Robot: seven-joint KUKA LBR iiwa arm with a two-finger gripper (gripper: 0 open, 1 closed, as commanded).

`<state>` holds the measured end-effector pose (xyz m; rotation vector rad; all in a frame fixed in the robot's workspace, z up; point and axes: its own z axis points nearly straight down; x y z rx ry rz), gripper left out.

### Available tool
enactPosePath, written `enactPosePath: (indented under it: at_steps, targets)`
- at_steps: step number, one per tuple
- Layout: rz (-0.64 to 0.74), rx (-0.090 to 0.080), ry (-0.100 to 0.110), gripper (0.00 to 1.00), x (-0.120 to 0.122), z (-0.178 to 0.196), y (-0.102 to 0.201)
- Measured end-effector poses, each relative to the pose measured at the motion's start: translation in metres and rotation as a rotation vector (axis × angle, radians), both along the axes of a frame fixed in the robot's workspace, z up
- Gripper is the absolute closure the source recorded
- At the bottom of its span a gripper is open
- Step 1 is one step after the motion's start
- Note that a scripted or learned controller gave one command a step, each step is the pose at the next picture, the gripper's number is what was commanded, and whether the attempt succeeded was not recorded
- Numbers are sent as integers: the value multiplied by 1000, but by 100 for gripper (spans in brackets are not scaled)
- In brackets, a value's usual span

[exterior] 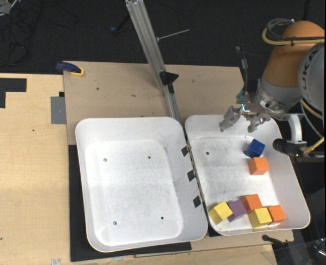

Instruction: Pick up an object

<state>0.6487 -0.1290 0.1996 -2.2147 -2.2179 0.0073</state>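
Nearest the camera: a cluster of blocks along the near edge of the right bin (295, 186), toward its near-right corner — yellow block (221, 211), purple block (237, 208), orange block (252, 202), second yellow block (259, 217), second orange block (276, 213). They sit touching or just beside each other in a rough row, most of them rotated off the bin's edges.

Farther back, near the right edge of the same bin: a lone orange cube (258, 165) with a blue cube (255, 148) just behind it, corners close, can't tell if touching. Both are cubes, so no long axis; each sits turned slightly diagonal to the bin walls.

Gripper (241, 121) hangs over the far edge of the right bin, near its far-right corner. Fingers spread apart, nothing between them — touching no block. Blue cube is the closest block to it, just toward the near side and to the right of the fingertips.

Left bin (91, 131) sits beside the right one, black clips along the shared edge. An aluminium rail (149, 43) runs diagonally from the far side of the bench down to the gap between the bins. Small blue-and-yellow clamp (70, 68) at the bench's far-left corner. Nothing lies between gripper and the two lone cubes.
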Motion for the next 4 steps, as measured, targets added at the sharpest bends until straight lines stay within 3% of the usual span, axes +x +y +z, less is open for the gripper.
enactPosePath:
  at_steps: [1, 3, 4]
  targets:
    - [2, -1, -5, 0, 1, 3, 0]
    - [2, 0, 1, 0, -6, -108, 8]
    - [0, -1, -5, 0, -6, -109, 9]
